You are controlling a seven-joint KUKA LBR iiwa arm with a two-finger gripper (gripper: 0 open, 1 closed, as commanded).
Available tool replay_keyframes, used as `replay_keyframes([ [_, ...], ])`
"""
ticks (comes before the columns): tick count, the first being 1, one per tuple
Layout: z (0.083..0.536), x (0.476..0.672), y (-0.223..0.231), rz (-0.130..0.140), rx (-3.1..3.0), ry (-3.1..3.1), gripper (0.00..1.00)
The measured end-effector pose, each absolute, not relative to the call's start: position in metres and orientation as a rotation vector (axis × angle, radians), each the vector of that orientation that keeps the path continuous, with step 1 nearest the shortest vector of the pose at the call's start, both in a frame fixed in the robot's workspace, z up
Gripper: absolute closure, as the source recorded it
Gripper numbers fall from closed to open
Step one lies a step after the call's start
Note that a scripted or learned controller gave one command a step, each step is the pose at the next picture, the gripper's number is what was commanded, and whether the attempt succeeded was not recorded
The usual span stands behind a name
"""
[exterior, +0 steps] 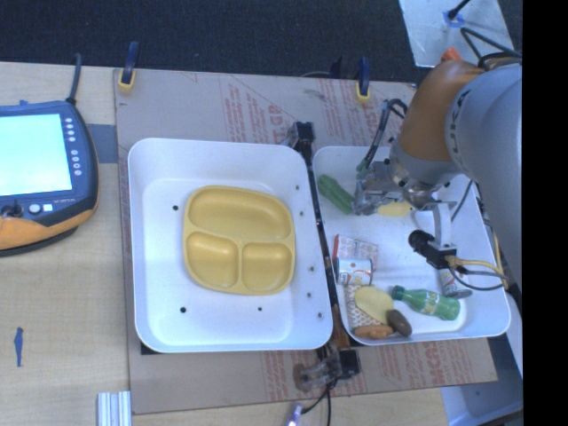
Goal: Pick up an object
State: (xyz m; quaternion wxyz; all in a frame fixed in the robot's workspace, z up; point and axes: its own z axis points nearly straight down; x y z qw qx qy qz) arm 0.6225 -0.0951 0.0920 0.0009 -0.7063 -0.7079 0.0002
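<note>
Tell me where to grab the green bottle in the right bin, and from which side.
Grip the green bottle across its wider body, coming straight down from above. It lies on its side, neck pointing left toward the yellow piece, with bare floor of the right bin beside it for the fingers.

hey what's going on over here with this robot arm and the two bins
The arm's gripper is down in the right bin, near a green object and a yellow one. More small items lie in that bin, including a green bottle and a small carton. The left bin holds a yellow divided tray. Nothing is visibly grasped yet.
</note>
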Motion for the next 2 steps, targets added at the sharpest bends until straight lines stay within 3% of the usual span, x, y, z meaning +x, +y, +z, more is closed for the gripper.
replay_keyframes([
  [1, 0.092, 0.602, -0.094, 0.006, -2.215, -2.223, 1.0],
  [2, 0.092, 0.654, -0.095, 0.001, -2.218, -2.223, 1.0],
])
